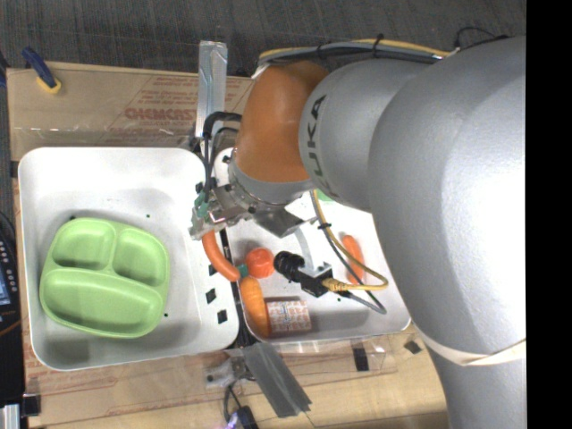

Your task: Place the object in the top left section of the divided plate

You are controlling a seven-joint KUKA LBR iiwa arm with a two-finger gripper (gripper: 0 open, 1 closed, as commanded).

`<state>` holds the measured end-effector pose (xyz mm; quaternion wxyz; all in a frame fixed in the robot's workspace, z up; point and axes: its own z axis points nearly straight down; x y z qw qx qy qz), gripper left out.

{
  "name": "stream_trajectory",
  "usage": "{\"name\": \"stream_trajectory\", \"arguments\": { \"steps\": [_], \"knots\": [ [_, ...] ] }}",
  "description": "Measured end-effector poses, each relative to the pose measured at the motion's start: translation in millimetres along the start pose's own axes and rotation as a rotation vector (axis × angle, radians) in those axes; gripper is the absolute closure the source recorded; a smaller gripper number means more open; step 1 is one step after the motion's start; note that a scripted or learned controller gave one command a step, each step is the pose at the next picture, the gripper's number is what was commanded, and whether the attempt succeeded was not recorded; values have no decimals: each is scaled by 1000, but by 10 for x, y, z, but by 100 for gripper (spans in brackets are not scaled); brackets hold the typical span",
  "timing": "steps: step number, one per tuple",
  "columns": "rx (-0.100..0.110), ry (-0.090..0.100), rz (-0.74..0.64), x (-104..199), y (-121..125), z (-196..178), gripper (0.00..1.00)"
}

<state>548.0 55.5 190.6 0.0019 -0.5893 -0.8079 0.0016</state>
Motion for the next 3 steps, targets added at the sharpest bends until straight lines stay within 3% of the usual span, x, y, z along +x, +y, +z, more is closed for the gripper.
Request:
{"name": "stream_trajectory", "arguments": {
  "steps": [1, 2, 3],
  "knots": [
    [-1, 0, -98, -98, -487, -359, 100],
    [2, 0, -92, 135, -336, -41, 100],
    [0, 0, -14, -306, -776, 6, 100]
  ]
}}
